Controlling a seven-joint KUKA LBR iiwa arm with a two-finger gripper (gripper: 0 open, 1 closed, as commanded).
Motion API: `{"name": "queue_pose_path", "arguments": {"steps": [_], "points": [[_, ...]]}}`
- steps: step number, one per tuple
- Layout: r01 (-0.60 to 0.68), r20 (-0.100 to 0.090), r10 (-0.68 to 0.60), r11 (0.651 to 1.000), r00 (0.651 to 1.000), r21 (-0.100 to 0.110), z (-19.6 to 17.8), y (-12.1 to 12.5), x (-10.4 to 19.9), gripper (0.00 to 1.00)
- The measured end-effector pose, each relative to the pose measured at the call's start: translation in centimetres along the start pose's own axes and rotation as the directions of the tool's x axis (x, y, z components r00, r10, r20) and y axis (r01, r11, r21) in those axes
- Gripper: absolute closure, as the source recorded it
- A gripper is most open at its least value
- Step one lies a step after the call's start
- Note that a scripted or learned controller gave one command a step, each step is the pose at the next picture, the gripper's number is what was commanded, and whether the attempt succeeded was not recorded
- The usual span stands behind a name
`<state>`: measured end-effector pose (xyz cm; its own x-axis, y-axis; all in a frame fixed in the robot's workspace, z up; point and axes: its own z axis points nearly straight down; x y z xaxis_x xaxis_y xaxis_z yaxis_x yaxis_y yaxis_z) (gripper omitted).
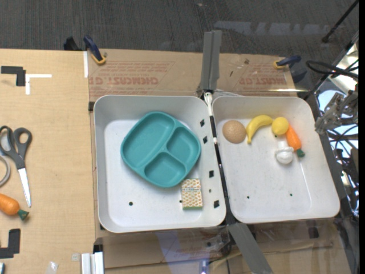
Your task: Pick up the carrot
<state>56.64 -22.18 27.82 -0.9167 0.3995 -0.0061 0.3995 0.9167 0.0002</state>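
- Camera view, far left: scissors [17, 156] lie on the bare surface [51, 124], with a second carrot [8, 205] below them.
- Left bin [102, 170]: a teal divided plate [161, 148], and a small packet [191, 194] touching its lower edge.
- Right bin [274, 204]: a brown egg [233, 131], a banana [258, 125], a lemon [279, 125], then the carrot [293, 138] just beside a white lump [284, 155].
- Right edge: end effector [332, 117], outside the bin; released or clenched, I cannot tell.
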Motion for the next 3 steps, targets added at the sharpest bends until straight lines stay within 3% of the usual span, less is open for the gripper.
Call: {"name": "queue_pose_path", "arguments": {"steps": [1,2,3], "points": [[0.0,-0.002,0.0,1.0,1.0,0.0,0.1,0.0,0.0,0.0],[0.013,-0.005,-0.013,1.0,1.0,0.0,11.8,0.7,-0.6,0.0],[-0.121,-0.001,0.121,0.993,0.993,0.0,18.5,2.5,-5.5,0.0]]}}
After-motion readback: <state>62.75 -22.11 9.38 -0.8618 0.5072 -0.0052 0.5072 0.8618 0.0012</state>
